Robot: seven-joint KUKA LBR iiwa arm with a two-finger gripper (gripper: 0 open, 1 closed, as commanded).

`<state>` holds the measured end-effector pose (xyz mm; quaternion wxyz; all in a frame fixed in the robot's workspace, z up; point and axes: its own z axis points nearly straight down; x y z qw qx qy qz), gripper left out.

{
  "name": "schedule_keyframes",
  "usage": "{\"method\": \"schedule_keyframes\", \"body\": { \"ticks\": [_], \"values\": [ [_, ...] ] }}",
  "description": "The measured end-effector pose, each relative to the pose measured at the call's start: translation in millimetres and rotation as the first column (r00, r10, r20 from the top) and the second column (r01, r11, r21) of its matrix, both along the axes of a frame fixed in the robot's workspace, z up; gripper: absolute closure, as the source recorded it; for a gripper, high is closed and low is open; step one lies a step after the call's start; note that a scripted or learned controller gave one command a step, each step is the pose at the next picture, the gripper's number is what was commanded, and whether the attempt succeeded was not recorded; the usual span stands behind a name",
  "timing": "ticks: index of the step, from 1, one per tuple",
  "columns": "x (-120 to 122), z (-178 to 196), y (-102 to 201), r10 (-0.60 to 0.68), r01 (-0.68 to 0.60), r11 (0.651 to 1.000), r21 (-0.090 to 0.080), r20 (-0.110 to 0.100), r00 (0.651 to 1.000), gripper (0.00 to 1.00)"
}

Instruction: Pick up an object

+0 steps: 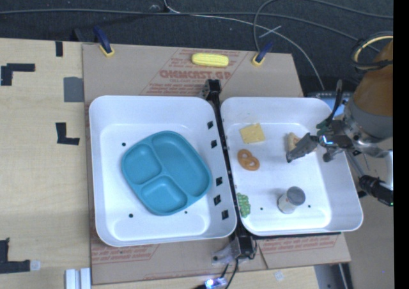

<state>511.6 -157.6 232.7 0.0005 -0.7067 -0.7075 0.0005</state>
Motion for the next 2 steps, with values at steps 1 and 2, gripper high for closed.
{"method": "schedule_keyframes", "body": {
  "ticks": [1,2],
  "values": [
    [-7,-60,-6,-0.002,0.002,1.000,0.001,-0.006,1.000,0.00],
    [-6,-104,-5,0.000,0.000,1.000,0.001,-0.005,1.000,0.00]
  ]
}}
